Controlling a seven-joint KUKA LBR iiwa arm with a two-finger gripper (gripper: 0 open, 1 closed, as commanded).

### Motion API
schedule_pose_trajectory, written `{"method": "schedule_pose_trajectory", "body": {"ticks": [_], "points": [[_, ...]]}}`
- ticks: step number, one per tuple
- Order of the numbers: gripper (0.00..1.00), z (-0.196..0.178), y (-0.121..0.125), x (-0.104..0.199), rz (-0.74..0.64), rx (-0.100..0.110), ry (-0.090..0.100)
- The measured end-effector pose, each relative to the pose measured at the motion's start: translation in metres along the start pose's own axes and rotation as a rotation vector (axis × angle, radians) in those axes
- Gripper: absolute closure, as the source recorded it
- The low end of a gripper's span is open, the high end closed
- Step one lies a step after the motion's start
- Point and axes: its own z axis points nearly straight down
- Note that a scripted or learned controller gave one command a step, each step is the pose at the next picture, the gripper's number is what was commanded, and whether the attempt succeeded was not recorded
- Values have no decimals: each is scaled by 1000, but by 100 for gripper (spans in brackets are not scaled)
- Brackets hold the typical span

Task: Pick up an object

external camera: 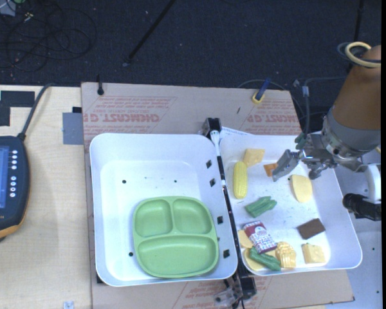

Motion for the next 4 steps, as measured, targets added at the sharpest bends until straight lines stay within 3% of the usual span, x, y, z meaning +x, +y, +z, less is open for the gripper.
{"method": "schedule_pose_trajectory", "body": {"ticks": [1,2,3,4], "points": [[0,152,5,-13,0,10,2],[0,167,67,3,-1,-4,-5],[0,166,4,10,2,-4,-1],[0,166,91,-16,-4,-10,-3]]}}
